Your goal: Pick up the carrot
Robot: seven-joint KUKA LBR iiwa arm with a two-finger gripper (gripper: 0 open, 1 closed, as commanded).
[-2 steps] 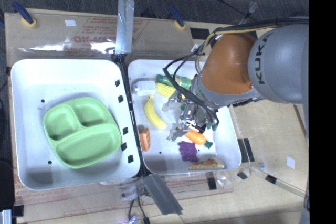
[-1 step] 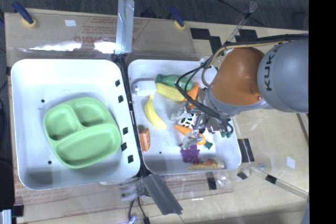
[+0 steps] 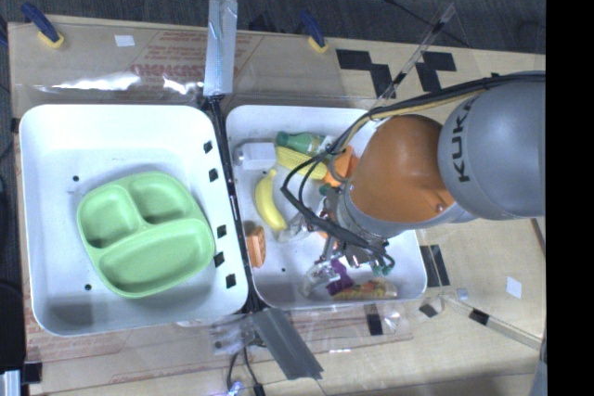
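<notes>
Two white bins sit side by side on the tabletop [image 3: 483, 292]. The left bin [image 3: 56, 199] holds one green divided plate [image 3: 144, 232]. The right bin [image 3: 278, 287] holds one banana [image 3: 269, 202], one green bottle [image 3: 299, 143] and one carrot [image 3: 342, 164], half-hidden under the arm [image 3: 408, 172], which reads "KUKA". The hand [image 3: 348, 269] hangs low over the bin's near side.

This place is a robot laboratory or test room, not a home. A big grey industrial arm with an orange band [image 3: 436, 172] reaches in from the right, with black cables [image 3: 306, 190] hanging on it. Two shallow white plastic bins [image 3: 37, 199] stand side by side on a brown cardboard-covered bench [image 3: 483, 283]. Blue clamps [image 3: 42, 25] hold the covering at the far edge, and black marker squares [image 3: 390, 65] are printed on it.
</notes>
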